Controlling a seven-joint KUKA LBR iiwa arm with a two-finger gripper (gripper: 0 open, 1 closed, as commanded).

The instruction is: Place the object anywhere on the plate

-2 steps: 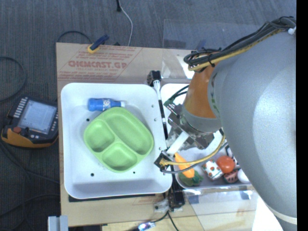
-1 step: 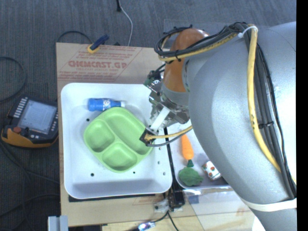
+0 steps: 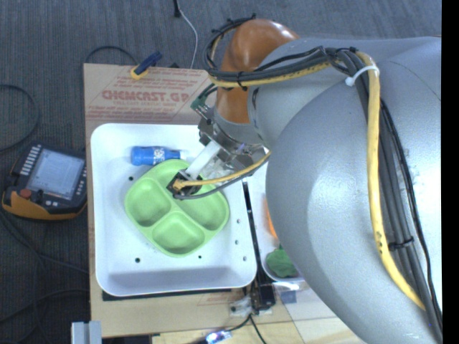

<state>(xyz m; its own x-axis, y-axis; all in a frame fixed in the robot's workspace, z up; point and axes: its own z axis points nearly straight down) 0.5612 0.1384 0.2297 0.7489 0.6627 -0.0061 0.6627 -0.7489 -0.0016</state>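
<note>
One green plate (image 3: 154, 206), one blue bottle (image 3: 153, 155), one control pendant (image 3: 46, 181).

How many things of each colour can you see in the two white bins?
Green: 2, the plate and a green lump
Blue: 1, a blue bottle
Orange: 1, an orange sliver
Total: 4 in view

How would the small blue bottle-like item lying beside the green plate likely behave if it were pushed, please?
The blue item looks cylindrical and lies on its side on the smooth floor of the white bin, so it would probably roll or slide. It looks small, so likely light. Close to the rim of the green plate, it might knock against it.
</note>
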